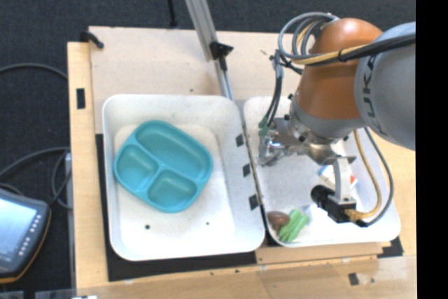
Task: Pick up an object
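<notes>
My gripper (269, 148) is low over the left side of the right bin (294, 182), close to the wall between the two bins; the wrist and the arm's orange band hide much of that bin. A green object (298, 223) and a brown rounded object (278, 218) lie side by side at the bin's front edge, below the gripper and apart from it. A small white item with blue and red marks (350, 182) peeks out to the right of the wrist. I see nothing between the gripper's tips.
A teal divided plate (163, 164) lies in the left bin (122, 234). A slanted metal post (199, 7) rises behind the bins. A tablet-like device (17, 227) sits off the bench at the lower left.
</notes>
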Action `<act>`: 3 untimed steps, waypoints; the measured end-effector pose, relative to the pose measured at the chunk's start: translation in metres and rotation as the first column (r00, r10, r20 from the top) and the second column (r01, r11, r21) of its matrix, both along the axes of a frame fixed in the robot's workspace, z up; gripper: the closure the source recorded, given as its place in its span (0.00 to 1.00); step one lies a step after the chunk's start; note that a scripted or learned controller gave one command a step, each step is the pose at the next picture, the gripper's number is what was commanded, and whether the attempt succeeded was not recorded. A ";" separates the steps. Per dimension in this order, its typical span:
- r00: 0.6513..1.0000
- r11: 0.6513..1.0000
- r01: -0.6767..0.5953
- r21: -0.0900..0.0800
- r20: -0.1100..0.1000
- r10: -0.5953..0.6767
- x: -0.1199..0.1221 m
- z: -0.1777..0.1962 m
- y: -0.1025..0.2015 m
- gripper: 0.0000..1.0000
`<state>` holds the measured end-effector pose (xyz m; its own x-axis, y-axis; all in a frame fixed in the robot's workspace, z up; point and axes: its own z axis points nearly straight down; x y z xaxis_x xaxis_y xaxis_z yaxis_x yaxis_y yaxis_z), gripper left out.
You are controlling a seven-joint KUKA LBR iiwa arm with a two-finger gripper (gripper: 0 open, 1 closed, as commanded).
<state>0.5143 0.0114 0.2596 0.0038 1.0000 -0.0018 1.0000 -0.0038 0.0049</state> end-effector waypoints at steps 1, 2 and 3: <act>1.000 1.000 -0.006 0.001 -0.010 0.006 -0.010 -0.062 0.028 1.00; 1.000 1.000 -0.001 0.000 -0.002 0.001 -0.001 -0.036 -0.009 1.00; 1.000 1.000 -0.007 0.002 -0.005 0.007 -0.003 -0.042 0.018 1.00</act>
<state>0.5113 0.0290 0.2178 -0.0034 1.0000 -0.0001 1.0000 0.0034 -0.0003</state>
